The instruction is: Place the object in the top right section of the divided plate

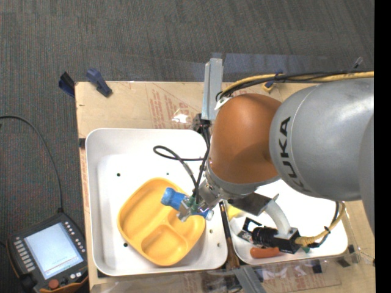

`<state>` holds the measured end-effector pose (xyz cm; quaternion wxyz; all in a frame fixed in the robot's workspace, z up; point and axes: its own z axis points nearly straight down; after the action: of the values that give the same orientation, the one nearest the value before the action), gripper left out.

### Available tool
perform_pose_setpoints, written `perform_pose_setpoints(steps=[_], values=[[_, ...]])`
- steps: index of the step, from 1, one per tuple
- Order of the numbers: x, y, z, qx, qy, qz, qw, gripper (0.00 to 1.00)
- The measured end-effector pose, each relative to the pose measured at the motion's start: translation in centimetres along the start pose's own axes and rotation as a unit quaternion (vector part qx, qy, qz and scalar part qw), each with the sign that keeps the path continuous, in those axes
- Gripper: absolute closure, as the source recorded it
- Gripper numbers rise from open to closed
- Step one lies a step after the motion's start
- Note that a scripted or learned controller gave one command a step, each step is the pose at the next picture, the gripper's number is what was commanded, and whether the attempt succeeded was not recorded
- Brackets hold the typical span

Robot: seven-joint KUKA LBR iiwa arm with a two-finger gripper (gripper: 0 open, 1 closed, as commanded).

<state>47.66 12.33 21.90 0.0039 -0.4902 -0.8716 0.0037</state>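
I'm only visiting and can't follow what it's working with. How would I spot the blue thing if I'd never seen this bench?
Find the left white bin; a yellow divided plate lies tilted in it. The blue object sits over the plate's upper right part, just beside the end effector under the orange wrist. It is the one blue item among yellow and white.

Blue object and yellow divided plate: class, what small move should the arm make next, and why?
Probably open and release. The blue object sits at the gripper, already over the upper right part of the yellow divided plate in the left bin, seemingly at plate level.
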Motion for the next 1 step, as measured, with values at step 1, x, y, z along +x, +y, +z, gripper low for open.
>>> perform_pose_setpoints(steps=[1], values=[[2.78, 4.34, 6.11, 0.001, 0.000, 0.063, 0.9980, 1.00]])
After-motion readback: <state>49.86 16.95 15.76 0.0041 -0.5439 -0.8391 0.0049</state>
